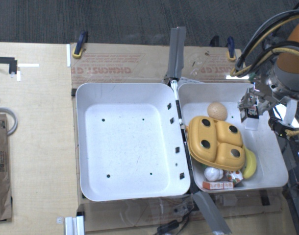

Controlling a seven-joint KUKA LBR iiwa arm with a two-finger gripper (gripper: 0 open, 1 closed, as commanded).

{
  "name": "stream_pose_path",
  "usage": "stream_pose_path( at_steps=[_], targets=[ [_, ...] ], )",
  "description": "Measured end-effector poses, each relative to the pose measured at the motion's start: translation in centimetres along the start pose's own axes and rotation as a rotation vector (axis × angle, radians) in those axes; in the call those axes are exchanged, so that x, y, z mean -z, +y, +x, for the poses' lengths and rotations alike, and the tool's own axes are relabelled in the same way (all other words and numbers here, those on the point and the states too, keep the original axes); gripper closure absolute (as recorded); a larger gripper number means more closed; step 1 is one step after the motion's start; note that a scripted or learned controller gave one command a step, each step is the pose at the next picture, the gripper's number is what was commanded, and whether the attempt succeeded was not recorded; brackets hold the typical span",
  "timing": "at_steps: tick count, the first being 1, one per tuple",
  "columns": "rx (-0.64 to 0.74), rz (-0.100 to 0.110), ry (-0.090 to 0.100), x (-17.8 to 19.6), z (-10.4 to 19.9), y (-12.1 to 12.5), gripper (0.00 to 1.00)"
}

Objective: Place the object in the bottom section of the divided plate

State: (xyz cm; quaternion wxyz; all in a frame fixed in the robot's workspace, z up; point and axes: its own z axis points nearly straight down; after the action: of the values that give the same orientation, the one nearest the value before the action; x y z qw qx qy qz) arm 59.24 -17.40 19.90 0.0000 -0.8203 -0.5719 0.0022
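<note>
A yellow divided plate (217,142) lies in the right bin (272,146), tilted against the bin's left wall, with a black dot in each of its three sections. A beige egg-shaped object (217,110) rests just behind the plate. A yellow banana (250,164) lies along the plate's right front edge. My gripper (250,112) hangs over the back right part of the right bin, to the right of the egg and apart from it. I see nothing held in it.
A white ball (213,173) and a small red and white packet (219,185) sit at the right bin's front, partly under the plate. The left bin (90,131) stands beside it. A brown paper bag (0,165) lies at the far left of the bench.
</note>
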Motion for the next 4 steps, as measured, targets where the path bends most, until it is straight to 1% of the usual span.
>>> stream_pose_path(
  at_steps=[1,2,3,4],
  targets=[
    [-0.053,0.002,0.002,4.3,-0.8,-8.3,1.00],
    [-0.086,0.002,0.001,-1.7,4.4,-0.1,1.00],
    [-0.235,-0.001,0.000,2.9,11.5,1.8,1.00],
    [-0.499,0.001,0.000,3.1,18.7,0.1,1.00]
  ],
)
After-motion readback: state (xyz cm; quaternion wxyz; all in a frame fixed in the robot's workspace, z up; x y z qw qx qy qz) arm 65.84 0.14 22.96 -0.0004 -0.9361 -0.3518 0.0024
